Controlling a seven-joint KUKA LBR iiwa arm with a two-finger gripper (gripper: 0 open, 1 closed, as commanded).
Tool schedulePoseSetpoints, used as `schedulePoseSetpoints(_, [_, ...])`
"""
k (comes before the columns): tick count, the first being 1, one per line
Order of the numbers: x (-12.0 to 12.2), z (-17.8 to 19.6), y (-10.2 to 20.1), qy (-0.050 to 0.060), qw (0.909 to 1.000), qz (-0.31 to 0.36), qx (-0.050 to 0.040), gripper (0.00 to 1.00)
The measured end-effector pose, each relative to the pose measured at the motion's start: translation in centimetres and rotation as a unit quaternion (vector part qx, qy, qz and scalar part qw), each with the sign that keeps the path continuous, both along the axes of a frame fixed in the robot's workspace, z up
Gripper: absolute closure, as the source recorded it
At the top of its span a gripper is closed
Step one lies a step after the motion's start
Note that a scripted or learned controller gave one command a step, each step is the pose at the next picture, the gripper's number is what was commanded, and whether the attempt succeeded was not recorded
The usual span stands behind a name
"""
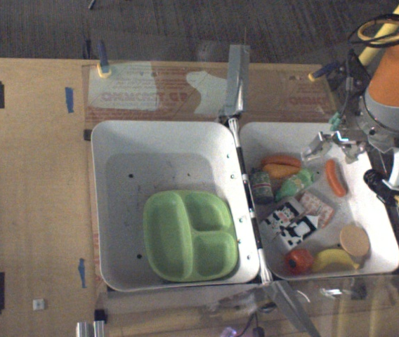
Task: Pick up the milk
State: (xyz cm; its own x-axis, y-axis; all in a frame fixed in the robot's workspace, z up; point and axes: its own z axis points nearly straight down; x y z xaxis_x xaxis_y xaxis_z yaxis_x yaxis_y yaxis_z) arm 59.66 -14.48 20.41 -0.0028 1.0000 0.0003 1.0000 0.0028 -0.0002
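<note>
We see the black-and-white cow-print milk carton (292, 225) lying in the right white bin (390, 258), crowded by toys. The metal two-finger gripper (335, 144) hovers near the bin's far edge, fingers spread, holding nothing.

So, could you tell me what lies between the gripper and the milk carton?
In the camera view, a pinkish packet lies between the gripper and the milk carton, with the green bottle just beside that line.

Gripper (338, 144) positioned over the upper part of the right bin (389, 258), nothing between its fingers. Milk carton (292, 225) lies below-left of it, well apart, flat. Carrot (336, 177) lies just below the gripper; green bottle (296, 183) lower-left.
</note>
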Motion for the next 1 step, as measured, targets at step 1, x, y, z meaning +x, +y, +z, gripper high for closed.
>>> schedulePoseSetpoints(1, [-4.38,-9.61,4.0,-0.011,0.9998,-0.013,-0.0027,0.0])
